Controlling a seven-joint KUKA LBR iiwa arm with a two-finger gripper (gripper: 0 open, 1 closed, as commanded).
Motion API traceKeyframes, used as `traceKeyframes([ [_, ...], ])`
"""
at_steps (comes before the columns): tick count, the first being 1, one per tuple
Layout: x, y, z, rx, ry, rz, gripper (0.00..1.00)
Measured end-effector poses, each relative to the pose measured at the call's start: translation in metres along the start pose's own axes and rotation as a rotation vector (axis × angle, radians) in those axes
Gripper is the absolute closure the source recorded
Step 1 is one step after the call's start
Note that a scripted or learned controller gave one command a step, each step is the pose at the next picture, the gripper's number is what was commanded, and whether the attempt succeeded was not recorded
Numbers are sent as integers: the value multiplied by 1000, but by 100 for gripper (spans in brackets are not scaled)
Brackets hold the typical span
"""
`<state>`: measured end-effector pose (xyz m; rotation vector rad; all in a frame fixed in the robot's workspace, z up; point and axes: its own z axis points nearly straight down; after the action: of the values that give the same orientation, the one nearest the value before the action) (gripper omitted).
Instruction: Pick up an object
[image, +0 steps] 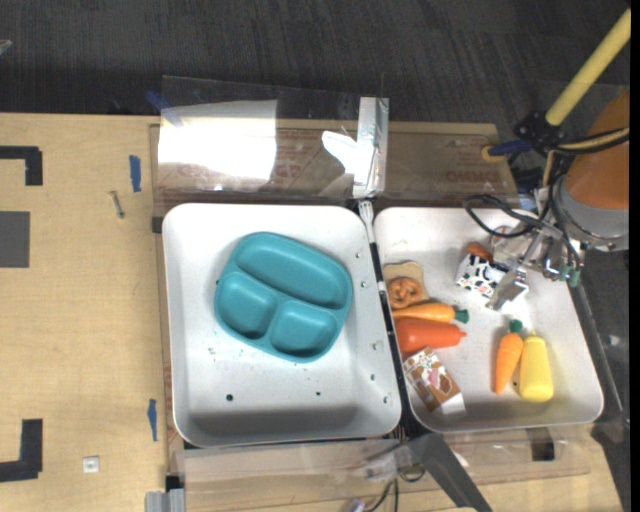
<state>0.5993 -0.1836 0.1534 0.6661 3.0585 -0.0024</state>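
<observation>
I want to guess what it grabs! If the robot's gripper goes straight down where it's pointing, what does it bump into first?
Probably the small black-and-white patterned toy, which sits right beside the metal gripper in the right white bin. Depth is unclear, so it might meet the bin floor beside the toy instead.

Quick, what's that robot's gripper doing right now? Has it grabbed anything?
Gripper: cannot be told whether it is open or closed; it hangs over the right bin beside a black-and-white item, with nothing visibly held.

Teal divided plate (283, 294) in left white bin (200, 400), clear plastic sheet (260, 150) behind, tan bench (70, 330)
</observation>
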Motion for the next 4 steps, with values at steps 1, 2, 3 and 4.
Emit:
traceKeyframes([
  [1,104,-19,39,1,12,11,0],
  [2,60,-51,51,1,6,-36,0],
  [3,76,-78,64,-1,2,-30,0],
  [4,88,-83,64,-2,-6,-39,0],
])
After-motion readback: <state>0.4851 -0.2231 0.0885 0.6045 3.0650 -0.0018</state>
